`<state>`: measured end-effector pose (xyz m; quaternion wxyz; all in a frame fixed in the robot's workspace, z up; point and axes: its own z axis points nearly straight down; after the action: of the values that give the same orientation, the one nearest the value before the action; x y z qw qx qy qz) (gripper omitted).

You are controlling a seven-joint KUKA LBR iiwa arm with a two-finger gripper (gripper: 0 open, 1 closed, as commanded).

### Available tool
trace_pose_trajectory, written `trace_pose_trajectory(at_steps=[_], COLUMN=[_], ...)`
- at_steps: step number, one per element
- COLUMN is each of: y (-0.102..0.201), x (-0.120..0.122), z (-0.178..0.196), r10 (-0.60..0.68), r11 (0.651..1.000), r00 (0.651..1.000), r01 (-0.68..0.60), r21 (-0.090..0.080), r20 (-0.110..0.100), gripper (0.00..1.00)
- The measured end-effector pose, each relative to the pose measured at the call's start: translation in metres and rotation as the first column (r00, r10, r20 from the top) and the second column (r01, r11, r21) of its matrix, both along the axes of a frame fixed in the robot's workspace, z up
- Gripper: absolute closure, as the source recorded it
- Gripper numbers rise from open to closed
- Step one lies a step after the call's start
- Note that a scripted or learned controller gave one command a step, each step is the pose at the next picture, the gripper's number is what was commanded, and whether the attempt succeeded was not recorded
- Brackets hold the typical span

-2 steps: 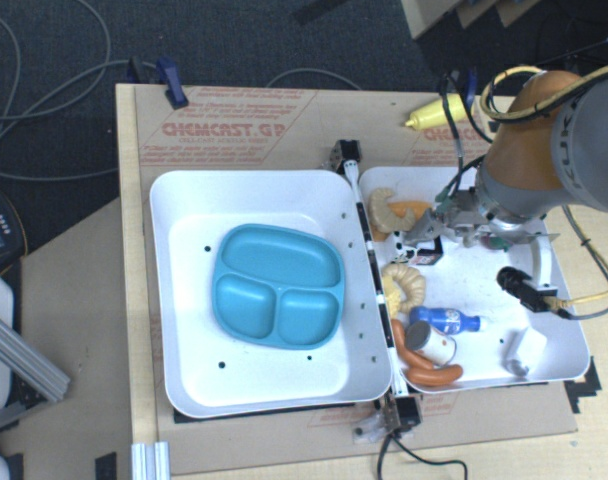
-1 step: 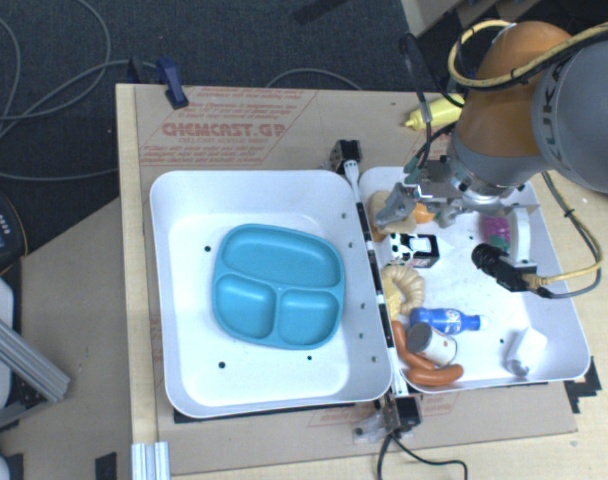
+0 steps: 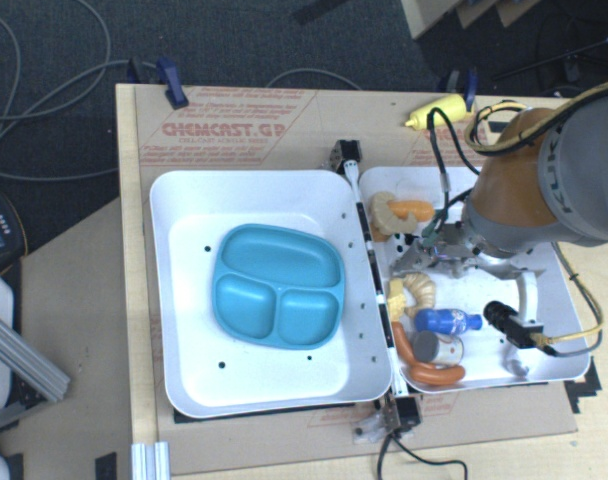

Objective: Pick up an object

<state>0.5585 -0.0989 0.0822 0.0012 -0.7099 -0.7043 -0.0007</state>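
My pincer (image 3: 432,250) hangs low in the right bin (image 3: 574,368); I cannot tell its state. The toys crowd together, so I may clip two or knock one aside. Nearest is a pale ridged croissant (image 3: 420,292), curved, just beside a blue bottle (image 3: 442,321).

A tan wooden bench (image 3: 234,118) stands on dark carpet (image 3: 184,18); grey cables (image 3: 44,98) loop across the carpet left of the bench.
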Motion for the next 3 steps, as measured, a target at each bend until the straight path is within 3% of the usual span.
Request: trace_pose_trajectory(at_steps=[1,3], y=[-0.0031,0.0042], x=[-0.0112,-0.0154], z=[0.0063,0.0021], r10=[0.007,0.008], r11=[1.000,1.000], r00=[1.000,1.000], r01=[-0.007,-0.008], r21=[-0.002,-0.002], r20=[0.009,0.000], gripper=[0.00,0.00])
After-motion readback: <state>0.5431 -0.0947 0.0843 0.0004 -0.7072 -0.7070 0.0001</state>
